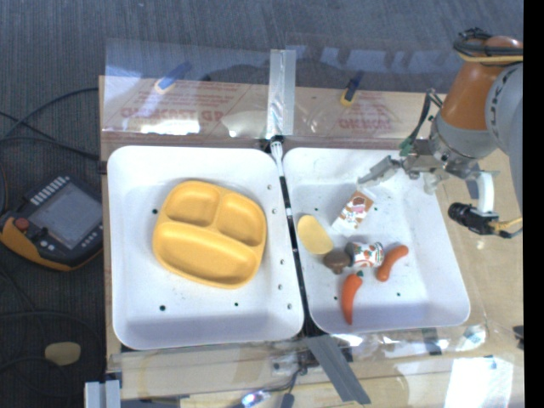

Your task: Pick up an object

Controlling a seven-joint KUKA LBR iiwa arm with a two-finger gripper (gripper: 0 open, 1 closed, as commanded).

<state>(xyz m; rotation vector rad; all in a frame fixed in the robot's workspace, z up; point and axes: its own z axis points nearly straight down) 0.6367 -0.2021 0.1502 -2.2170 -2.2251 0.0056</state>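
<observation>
So I'm the gripper [405, 177] here, sitting over the far side of the right bin [442, 304], just up and to the right of the little printed carton [357, 209]. My fingers [375, 174] look spread apart with nothing between them, so nothing's been picked yet, as far as I can tell. The carton is my closest candidate and it sits on its own, which is nice. Everything else is bunched up on the near side of the carton: a pale yellow slice [314, 234] down and to its left, then a brown lump [336, 260], a small patterned toy [366, 254] and an orange sausage-shaped piece [392, 262] packed together right below it, and a carrot [350, 297] further down again. Here's my worry: if I go for that clump, one finger probably lands on top of a neighbour instead of sliding beside the target, and I either shove the pile around or close on two things and drop both. Even the carton could go wrong. It lies tilted, so if I come down out of line with its sides, it could twist or squirt out as I squeeze, or I could just pinch air above it. It also looks light, so a nudge could slide it toward the bin wall. The yellow divided tray [210, 230], far left of the carton in the other bin, looks too wide for me.
</observation>
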